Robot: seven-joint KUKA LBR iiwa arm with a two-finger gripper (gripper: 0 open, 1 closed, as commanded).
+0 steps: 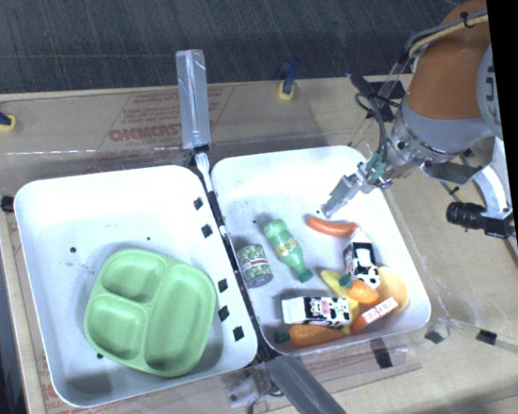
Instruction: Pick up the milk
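Camera view looks down on a pale wooden surface [450,223] carrying two shallow white plastic bins side by side: the left bin [43,220] holds a light green three-compartment tray [151,310], the right bin [283,174] a cluster of small items. The grey arm with its orange band [451,81] reaches in from the right, and its slim pincer [327,207] hangs over the right bin's upper right part, just above a red-orange hot dog [331,227]; whether its tips are spread or pressed together I cannot tell. Two cow-patterned black-and-white milk cartons lie near the bin's lower right: one flat along the front wall [316,310], one upright just behind it [362,264], among orange and yellow toy foods [384,294]. Nearer the divider lie a green plastic bottle [286,249] and a small labelled can [253,264]
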